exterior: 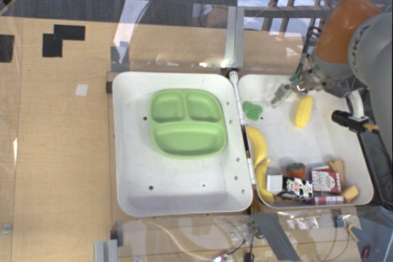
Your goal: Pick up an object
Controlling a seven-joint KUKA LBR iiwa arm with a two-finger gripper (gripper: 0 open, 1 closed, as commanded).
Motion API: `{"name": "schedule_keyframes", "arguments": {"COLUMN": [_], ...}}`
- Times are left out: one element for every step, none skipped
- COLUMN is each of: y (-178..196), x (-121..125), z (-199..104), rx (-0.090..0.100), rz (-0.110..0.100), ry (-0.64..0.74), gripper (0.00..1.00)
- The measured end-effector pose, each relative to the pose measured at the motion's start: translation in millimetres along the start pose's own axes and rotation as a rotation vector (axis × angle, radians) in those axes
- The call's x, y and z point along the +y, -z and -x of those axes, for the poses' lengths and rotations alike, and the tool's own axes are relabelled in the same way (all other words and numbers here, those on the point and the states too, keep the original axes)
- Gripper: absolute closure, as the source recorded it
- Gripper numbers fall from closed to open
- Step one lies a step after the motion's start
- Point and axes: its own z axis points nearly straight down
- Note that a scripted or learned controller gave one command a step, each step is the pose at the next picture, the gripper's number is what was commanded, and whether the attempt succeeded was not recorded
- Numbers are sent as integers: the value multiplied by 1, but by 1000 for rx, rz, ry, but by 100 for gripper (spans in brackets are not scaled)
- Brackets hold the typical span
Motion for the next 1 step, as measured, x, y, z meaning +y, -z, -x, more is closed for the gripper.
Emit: {"name": "schedule_keyframes", "arguments": {"y": [7], "x": [-6], "z": [12], "rx": [0], "rz": [-2], "ry": [19], "gripper": [0]}}
